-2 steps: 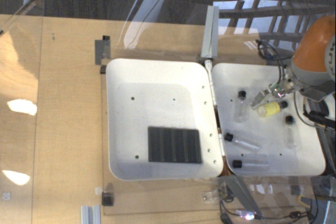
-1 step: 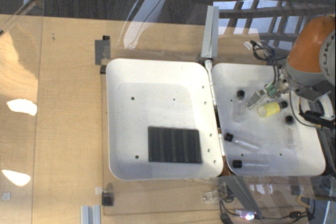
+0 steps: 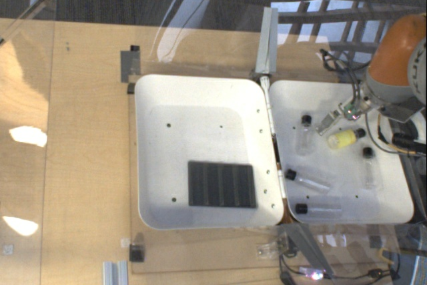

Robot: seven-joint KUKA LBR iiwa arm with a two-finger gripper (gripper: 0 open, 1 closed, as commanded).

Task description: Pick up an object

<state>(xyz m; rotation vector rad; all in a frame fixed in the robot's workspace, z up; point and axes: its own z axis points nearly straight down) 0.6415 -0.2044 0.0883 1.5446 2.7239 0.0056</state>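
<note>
Tool (image 3: pixel 340 114) hung low over right bin (image 3: pixel 400 213), just above yellow bottle (image 3: pixel 343 139); finger state unclear. Clear vials (image 3: pixel 311 179) scattered nearby. Black pad (image 3: pixel 221 184) lay in left bin (image 3: pixel 153 93).

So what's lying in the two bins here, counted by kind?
Clear vials with black caps: 4
Yellow vial with black cap: 1
Black ribbed tray: 1
Total: 6

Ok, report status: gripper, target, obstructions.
Gripper low over right bin, above yellow vial; finger state unclear. Nothing seen held. Clear black-capped vials scattered nearby; black ridged block in left bin.
</note>
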